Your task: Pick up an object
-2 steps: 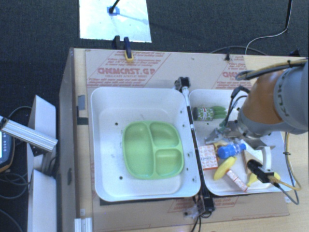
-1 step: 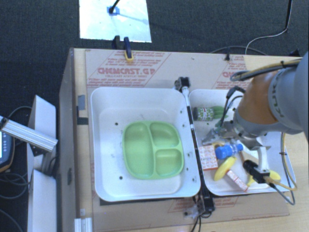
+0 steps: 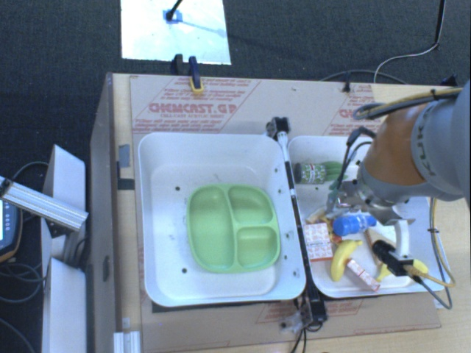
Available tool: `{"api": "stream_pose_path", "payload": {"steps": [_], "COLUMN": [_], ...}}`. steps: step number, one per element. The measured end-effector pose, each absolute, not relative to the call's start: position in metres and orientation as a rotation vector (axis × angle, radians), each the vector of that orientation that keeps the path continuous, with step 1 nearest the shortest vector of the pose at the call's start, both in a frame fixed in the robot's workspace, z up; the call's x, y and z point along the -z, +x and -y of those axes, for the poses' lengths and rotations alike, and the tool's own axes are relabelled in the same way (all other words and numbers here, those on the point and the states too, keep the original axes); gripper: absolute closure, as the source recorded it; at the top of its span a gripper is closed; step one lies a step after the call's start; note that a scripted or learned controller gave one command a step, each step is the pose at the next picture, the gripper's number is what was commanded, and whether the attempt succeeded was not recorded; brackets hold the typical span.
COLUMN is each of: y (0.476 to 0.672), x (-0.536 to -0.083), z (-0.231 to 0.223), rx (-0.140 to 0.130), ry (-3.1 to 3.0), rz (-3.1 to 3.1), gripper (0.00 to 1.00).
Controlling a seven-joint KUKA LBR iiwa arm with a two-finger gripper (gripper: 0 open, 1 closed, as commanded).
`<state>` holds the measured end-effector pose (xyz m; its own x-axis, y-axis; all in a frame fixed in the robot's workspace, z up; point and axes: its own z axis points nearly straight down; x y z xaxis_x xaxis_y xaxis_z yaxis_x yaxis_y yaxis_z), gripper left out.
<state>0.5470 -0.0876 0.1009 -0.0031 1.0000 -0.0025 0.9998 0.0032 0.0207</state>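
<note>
the grey arm [image 3: 427, 149] with its orange band reaches in from the right and bends down over the right bin [image 3: 313, 153]. the gripper [image 3: 344, 203] hangs low inside this bin, near its middle, and it is seen from above, so one cannot tell if it is open or closed, or if it has hold of anything. just below it in the view lies a blue object [image 3: 355, 224], very close to the gripper, maybe touching it; this cannot be decided. a green bottle [image 3: 318, 172] lies on its side near the far wall of the same bin. nearer to the camera there is a red-and-white patterned box [image 3: 317, 241] beside the dividing wall, a banana [image 3: 341, 259] just right of it, and a small red and white packet [image 3: 362, 274] near the banana's lower end. the left bin [image 3: 147, 219] holds a green divided plate [image 3: 234, 228], lying flat in its middle.
</note>
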Motion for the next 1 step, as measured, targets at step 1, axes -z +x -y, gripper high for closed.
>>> {"api": "stream_pose_path", "payload": {"steps": [1], "y": [0.5468], "x": [-0.1008], "z": [0.0875], "rx": [-0.02], "ry": [2.207], "rz": [-2.214], "gripper": [0.0]}}
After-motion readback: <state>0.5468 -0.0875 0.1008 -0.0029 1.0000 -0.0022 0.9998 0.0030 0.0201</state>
